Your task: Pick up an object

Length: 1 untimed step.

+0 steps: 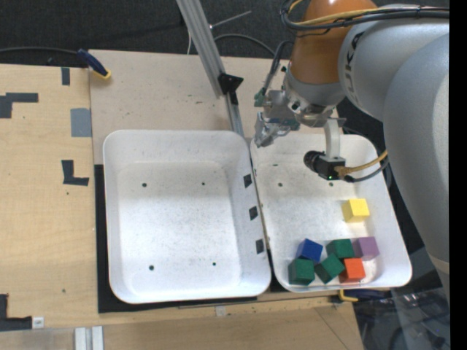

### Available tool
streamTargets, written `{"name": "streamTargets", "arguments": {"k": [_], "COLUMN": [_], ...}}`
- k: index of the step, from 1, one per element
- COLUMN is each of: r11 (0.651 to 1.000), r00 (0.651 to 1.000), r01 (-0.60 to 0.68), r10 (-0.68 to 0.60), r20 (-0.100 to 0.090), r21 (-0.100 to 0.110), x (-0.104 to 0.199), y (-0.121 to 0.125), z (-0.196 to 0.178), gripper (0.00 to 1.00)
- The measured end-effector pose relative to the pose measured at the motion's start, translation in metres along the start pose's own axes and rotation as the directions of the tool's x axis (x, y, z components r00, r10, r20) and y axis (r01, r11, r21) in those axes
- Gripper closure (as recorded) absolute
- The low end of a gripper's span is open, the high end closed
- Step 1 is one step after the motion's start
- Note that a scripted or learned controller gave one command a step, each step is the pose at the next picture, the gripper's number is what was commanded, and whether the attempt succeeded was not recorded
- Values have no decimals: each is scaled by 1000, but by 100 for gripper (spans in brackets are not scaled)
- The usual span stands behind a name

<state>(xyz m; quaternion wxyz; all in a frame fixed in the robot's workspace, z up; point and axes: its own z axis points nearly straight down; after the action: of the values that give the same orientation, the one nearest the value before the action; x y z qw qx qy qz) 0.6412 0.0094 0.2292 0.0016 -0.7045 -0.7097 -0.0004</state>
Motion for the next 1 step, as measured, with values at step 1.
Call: {"name": "streamTargets", "arguments": {"k": [1], "r11": [1000], "r00": [1000], "r01": [-1], "r10": [1], "r20": [1], "r21": [1], "x": [50], "y": [-26], "z": [-9], "gripper": [100]}}
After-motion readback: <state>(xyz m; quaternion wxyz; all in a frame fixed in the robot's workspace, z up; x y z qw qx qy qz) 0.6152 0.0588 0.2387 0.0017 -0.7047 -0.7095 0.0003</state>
